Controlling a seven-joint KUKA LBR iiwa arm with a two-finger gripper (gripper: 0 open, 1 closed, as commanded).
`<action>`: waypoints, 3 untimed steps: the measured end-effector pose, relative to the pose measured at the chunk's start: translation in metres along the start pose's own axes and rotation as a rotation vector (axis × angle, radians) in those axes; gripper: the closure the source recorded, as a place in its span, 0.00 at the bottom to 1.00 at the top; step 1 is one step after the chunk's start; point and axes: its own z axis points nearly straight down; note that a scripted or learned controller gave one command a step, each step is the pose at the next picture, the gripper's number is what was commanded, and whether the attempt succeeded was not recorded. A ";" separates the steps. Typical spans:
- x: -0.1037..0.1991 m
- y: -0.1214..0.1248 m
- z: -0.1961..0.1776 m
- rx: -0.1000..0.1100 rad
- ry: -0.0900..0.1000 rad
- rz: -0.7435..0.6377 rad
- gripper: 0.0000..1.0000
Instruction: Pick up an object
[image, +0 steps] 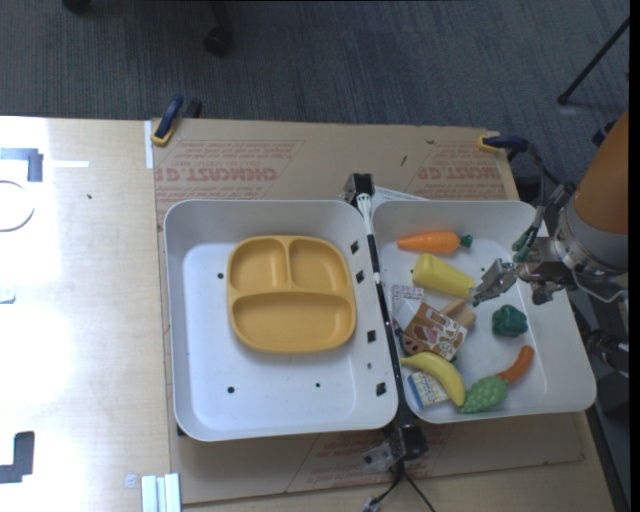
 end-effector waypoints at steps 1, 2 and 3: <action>0.000 0.015 0.134 0.001 0.001 -0.273 0.00; 0.008 0.105 0.165 -0.003 0.001 -0.369 0.00; 0.007 0.105 0.155 -0.003 0.000 -0.366 1.00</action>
